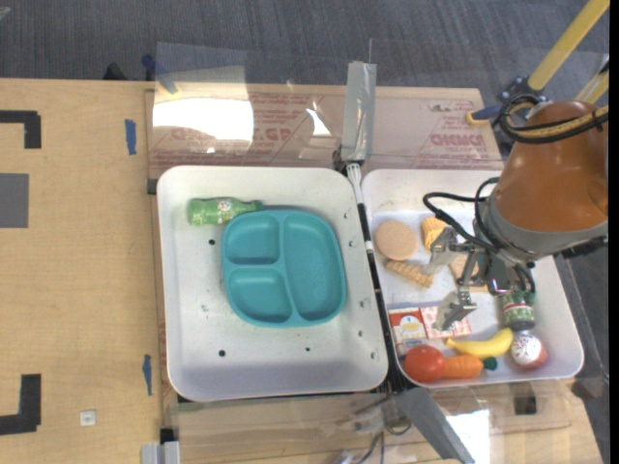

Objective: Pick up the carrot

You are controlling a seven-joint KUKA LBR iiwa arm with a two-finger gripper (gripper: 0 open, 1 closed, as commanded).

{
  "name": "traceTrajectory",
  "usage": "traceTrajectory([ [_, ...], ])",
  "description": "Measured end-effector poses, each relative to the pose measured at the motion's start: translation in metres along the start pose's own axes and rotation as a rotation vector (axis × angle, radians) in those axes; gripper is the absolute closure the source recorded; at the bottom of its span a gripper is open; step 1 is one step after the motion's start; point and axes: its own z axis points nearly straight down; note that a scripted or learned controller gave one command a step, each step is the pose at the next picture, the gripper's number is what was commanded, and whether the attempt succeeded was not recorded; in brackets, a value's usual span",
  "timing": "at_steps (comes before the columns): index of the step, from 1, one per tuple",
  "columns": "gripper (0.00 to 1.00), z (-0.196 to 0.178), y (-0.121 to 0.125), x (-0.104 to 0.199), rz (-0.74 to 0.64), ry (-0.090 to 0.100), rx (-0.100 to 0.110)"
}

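Observation:
The carrot is a short orange piece with a green tip at its right end. It lies along the front wall of the right bin, touching a red tomato on its left and just below a yellow banana. My gripper hangs under the orange-banded wrist over the middle of the right bin, a little behind the carrot and the banana. Nothing shows in its grasp.
Around the gripper lie a tan round bun, a yellow wedge, a ridged beige stick, a red-and-white box, a small dark bottle and a white-and-red ball. The left bin holds a teal divided plate and a green bottle.

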Motion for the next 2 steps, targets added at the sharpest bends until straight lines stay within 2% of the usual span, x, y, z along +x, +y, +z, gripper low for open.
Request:
traceTrajectory([
  [1, 0.0, -0.003, -0.008, -0.056, 0.177, -0.009, 0.002],
  [2, 0.0, 0.084, -0.02, -0.088, 0.22, -0.014, 0.002],
])
